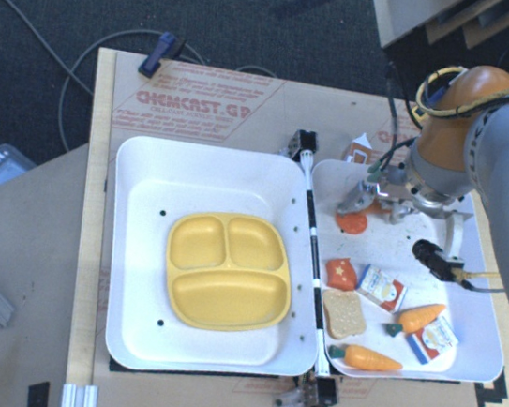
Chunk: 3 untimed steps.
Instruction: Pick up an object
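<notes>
My gripper (366, 201) hangs low over the far left part of the right bin (478, 359). A red round toy tomato (353, 223) lies just below and in front of it; I cannot tell whether they touch. Nothing shows as held. Further forward in that bin lie a red packet (341, 274), a small white carton (381, 287), a slice of toy bread (344, 314), a carrot (367, 359) at the front edge, a second orange carrot (420, 316) and a white, red and blue packet (433, 338).
The left bin (132, 227) holds a yellow divided plate (227, 270). A dividing rim with black clips (311, 239) runs between the bins. The grey arm with its orange band (462, 115) covers the far right corner of the right bin. A blue item (159, 54) lies on the cardboard behind.
</notes>
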### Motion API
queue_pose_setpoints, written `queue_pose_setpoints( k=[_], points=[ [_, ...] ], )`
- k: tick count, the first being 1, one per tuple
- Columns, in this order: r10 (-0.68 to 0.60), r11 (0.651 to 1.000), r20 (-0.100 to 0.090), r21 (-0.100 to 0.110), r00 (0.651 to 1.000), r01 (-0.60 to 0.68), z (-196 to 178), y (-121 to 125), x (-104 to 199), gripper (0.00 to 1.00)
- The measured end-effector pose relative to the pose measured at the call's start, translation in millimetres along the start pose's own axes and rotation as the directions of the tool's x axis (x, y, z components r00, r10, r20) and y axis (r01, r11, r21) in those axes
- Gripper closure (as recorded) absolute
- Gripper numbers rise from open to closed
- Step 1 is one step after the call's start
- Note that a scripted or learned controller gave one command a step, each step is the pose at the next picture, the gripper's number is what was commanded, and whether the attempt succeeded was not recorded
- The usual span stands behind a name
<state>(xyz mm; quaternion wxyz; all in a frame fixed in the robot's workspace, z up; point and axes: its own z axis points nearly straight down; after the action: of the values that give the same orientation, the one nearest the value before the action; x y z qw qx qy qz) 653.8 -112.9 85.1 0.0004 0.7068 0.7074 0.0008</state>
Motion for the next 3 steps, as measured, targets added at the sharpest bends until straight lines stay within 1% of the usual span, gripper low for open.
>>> queue_pose_setpoints(
  k=[1, 2, 3],
  points=[
    [0.002, 1.000, 0.001, 0.010, 1.000, -0.002, 1.6, 7.9, 20.9, 0.00],
    [0.003, 1.000, 0.001, 0.018, 1.000, -0.003, -7.0, 6.1, 20.7, 1.00],
    [-0.002, 1.000, -0.001, 0.001, 1.000, 0.002, -101.2, -39.2, 69.9, 1.00]
  ],
)
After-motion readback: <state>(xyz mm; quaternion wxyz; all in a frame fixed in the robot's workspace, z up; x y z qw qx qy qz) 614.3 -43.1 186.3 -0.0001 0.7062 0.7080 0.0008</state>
